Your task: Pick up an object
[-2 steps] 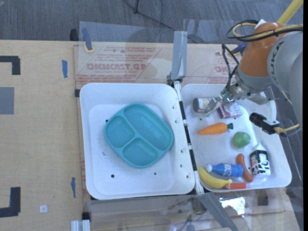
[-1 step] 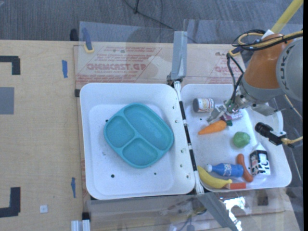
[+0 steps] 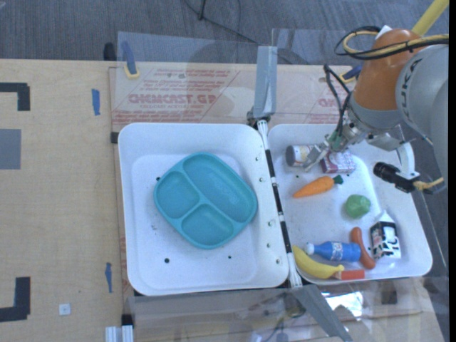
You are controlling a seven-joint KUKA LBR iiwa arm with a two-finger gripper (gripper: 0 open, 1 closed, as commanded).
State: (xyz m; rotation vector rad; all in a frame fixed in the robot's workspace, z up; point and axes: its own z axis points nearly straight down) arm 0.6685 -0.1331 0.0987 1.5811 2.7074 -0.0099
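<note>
My gripper hangs low over the far part of the right bin, under the grey wrist with its orange band. It sits between a small silver can lying on its side to its left and a pink-and-white box just below it, close to both. I cannot tell whether it touches either. An orange carrot lies in front of the box. A green ball rests further right.
The near end of the right bin holds a blue bottle, a yellow banana, an orange sausage and a black-and-white carton. A blue divided plate lies in the left bin. A black fitting juts off the arm.
</note>
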